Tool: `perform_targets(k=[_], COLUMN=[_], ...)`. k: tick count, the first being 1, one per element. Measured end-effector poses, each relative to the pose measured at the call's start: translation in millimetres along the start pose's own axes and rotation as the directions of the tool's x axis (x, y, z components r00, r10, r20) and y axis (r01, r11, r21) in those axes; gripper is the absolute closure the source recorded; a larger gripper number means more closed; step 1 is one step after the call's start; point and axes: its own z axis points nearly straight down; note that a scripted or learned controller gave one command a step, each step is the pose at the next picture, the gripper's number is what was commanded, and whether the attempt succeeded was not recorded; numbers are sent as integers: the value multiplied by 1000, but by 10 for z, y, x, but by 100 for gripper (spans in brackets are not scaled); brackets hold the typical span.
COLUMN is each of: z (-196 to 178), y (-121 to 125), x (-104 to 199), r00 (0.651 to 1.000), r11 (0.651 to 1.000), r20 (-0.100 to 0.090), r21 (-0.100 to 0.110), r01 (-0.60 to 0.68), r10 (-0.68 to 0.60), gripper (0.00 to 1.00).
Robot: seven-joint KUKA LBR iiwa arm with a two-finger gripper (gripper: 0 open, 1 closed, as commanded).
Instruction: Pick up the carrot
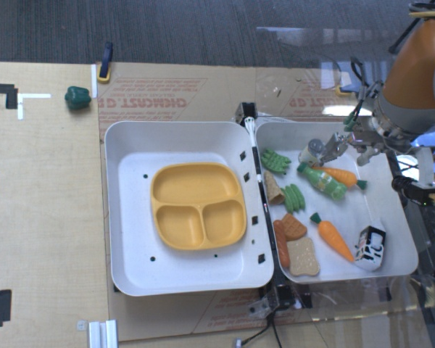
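Observation:
Two orange carrots with green tops lie in the right bin. One carrot lies slantwise near the bin's front, apart from the gripper. The other carrot lies further back, just behind a green bottle. My gripper hangs over the back of the right bin, just above and behind that second carrot. The arm's orange band is at the top right. I see nothing held in the gripper.
The right bin also holds green vegetables, a bread slice, a reddish sausage and a black-and-white object. A yellow divided plate sits in the left bin. A green lump lies on the bench at left.

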Motion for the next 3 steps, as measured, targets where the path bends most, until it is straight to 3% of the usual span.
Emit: perform_targets(k=[1, 2, 3], z=[1108, 1020, 336], y=[84, 85, 130], x=[-612, -618, -55], r00=[996, 996, 996], r11=[996, 996, 996], r20=[0, 2, 0], r21=[-1, -1, -2], r01=[-84, -85, -93], r10=[84, 85, 93], gripper=[0, 100, 100])
